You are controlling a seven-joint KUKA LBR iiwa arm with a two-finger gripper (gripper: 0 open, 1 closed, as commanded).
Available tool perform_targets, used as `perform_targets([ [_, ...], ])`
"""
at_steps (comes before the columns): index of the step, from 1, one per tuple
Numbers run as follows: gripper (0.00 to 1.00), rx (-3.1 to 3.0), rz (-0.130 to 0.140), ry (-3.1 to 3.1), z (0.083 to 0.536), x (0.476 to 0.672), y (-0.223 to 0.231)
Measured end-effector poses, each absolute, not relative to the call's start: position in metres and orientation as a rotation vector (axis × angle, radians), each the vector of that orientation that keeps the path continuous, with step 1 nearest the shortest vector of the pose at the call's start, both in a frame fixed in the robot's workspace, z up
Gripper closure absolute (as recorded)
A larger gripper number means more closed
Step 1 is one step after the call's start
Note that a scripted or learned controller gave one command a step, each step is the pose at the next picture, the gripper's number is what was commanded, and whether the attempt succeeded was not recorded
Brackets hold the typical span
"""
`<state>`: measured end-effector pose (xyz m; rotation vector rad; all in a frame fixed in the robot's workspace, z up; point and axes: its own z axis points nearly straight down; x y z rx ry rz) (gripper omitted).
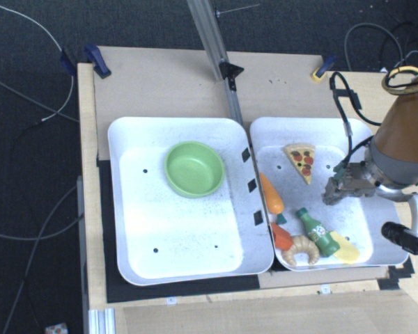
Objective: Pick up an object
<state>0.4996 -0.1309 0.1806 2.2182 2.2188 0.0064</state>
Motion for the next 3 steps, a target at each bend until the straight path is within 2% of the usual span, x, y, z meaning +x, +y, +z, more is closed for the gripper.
perform_targets([
  [1, 1.00, 2.216, 0.008, 2.219, 0.223, 0.502, -0.131],
  [3, 1.00, 2.215, 0.006, 2.230, 0.229, 0.529, -0.041],
])
